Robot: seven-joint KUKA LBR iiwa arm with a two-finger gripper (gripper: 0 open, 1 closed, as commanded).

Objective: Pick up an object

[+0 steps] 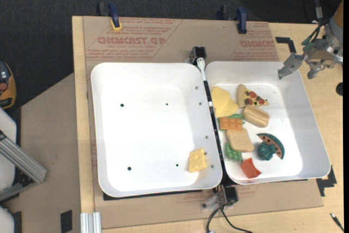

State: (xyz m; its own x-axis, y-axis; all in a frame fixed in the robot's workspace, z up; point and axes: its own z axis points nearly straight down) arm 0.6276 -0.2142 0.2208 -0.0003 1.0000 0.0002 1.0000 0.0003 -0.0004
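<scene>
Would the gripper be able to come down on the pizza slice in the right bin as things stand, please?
Probably yes. The pizza slice lies flat near the right bin's far side, with open space above it. The gripper hangs over that bin's far right corner. Only the bread roll lies close.

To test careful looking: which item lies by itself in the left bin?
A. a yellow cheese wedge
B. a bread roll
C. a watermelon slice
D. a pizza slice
A: the yellow cheese wedge sits alone near the front right corner of the left bin, while the pizza slice, watermelon slice and bread roll all lie in the right bin.
</scene>
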